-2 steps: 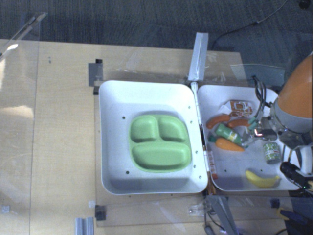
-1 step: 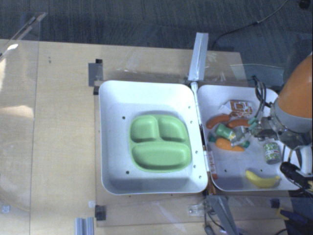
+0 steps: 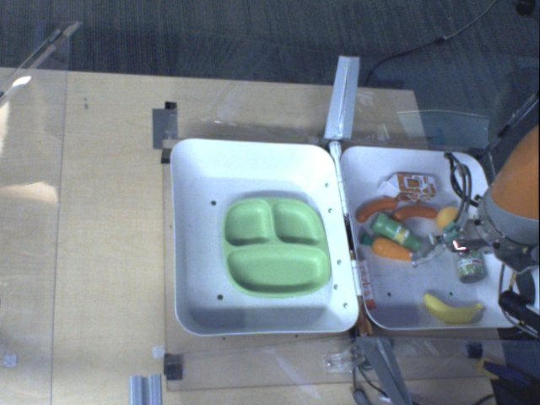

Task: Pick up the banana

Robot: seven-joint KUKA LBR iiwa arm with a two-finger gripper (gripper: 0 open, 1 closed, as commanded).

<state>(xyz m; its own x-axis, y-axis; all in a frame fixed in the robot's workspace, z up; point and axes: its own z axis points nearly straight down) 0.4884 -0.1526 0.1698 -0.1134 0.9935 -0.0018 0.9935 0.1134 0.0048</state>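
**Desk:** What do you have on the overhead?

**Operator:** I see two shallow white bins side by side on the pale wooden bench (image 3: 84, 226). The left bin (image 3: 194, 175) holds a light green plastic tray with three compartments (image 3: 276, 245), sitting flat near the middle. The right bin (image 3: 380, 306) holds the loose items.

**Desk:** Where is the target?

**Operator:** The curved yellow banana (image 3: 453, 308) lies flat near the front edge of the right bin, toward its right side, touching nothing else that I can make out. Farther back I see a green bottle lying on its side (image 3: 393, 229), with an orange carrot-shaped piece (image 3: 392, 249) just in front of it and a reddish-brown sausage-shaped piece (image 3: 375, 207) just behind it. A small printed packet in orange and white (image 3: 414, 185) sits near the back wall.

**Desk:** And the arm?

**Operator:** The grey arm with the orange band (image 3: 516, 188) comes in from the right. Its two-finger gripper (image 3: 456, 243) sits low in the right bin, behind the banana and apart from it, close to the right end of the bottle. A small grey-green can (image 3: 470, 267) stands just in front of it. I cannot tell how the tool stands, apart or together; it is too small and cluttered there.
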